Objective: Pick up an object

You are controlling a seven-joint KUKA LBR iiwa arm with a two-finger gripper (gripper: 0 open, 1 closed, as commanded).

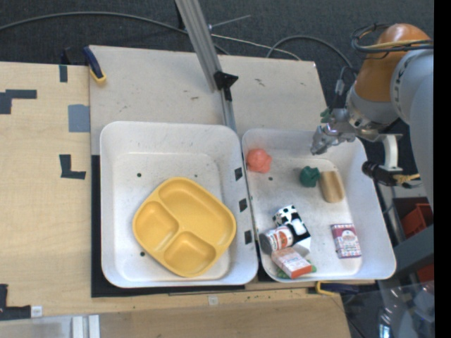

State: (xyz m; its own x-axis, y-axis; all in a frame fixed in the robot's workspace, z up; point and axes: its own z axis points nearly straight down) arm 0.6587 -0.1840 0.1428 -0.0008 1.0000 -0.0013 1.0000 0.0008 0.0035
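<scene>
My gripper hangs over the far right part of the right bin, with nothing seen between its fingers. Just below it lie a small green object and a tan bread-like roll. A pink-red ball rests near the bin's far left. Toward the front are a black-and-white toy, a small can, a red-and-white carton and a maroon packet.
The left bin holds a yellow divided plate. A grey metal pole slants up from between the bins at the back. Cables trail over the dark floor behind the bench.
</scene>
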